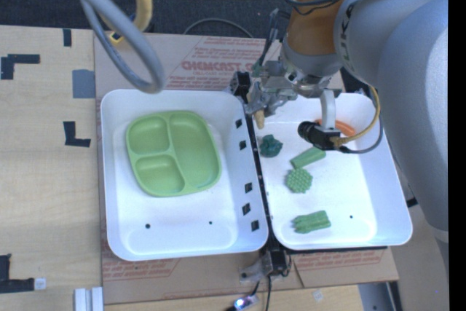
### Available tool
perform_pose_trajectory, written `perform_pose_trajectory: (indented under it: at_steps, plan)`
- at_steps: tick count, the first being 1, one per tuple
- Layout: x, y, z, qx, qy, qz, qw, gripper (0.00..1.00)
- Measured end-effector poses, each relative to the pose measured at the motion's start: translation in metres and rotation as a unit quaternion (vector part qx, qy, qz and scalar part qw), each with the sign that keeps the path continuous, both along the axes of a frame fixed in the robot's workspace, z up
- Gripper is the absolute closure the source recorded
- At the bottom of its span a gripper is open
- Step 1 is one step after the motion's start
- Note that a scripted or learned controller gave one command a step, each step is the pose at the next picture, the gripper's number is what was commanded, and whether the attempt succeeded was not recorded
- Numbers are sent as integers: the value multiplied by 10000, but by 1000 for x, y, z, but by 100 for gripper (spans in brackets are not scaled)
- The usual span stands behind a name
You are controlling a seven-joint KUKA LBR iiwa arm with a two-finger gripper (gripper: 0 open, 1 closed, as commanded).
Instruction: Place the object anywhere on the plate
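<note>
In the right bin [378, 222], just below and slightly right of the gripper [259, 113], we see a small dark green object [271, 146] lying free by the divider. We cannot tell how the jaws stand. The green plate [173, 153] sits in the left bin, well left of both.

A light green, three-compartment plastic plate [173, 153] lies flat in the left white bin; a small dark green lumpy object [271, 146] sits right of it.
</note>
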State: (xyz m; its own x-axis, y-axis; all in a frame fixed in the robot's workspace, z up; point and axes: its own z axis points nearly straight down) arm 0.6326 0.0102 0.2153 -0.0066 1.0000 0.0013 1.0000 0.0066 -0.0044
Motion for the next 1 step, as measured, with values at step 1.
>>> perform_pose_trajectory:
  at_steps: [1]
  plan:
    - [7,53,-6,-5,-9,-3,10000,100]
